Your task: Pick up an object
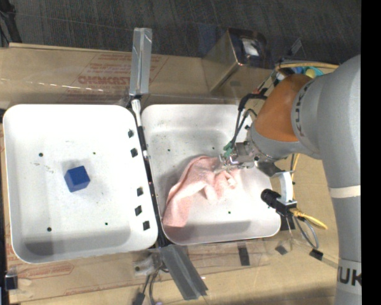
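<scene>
camera view looks down at a slant on the surface (44,68), which is covered with brown cardboard and carries two shallow white bins side by side. the left bin (25,126) holds a small blue cube (77,178), sitting a little left of the bin's middle and apart from every wall. the right bin (178,122) holds a crumpled pink cloth (190,192), which spreads from the bin's middle down toward its near left corner, where its lower edge lies close to the near wall.

the grey arm (333,119) reaches in from the right, with its orange band (276,116) above the wrist hanging over the right bin's far right part. the pincer (232,159) sits at the upper right edge of the pink cloth, touching or just over the fabric there. its tips are small and mixed in with the folds, so i cannot tell how far apart they stand or whether any cloth is caught between them. the cloth lies slack on the bin floor.

a black bracket with clips (141,170) runs between the two bins. a grey metal bar (140,59) stands at the far side of that divide, and a brown box (232,59) rests on the cardboard beyond the right bin.
</scene>
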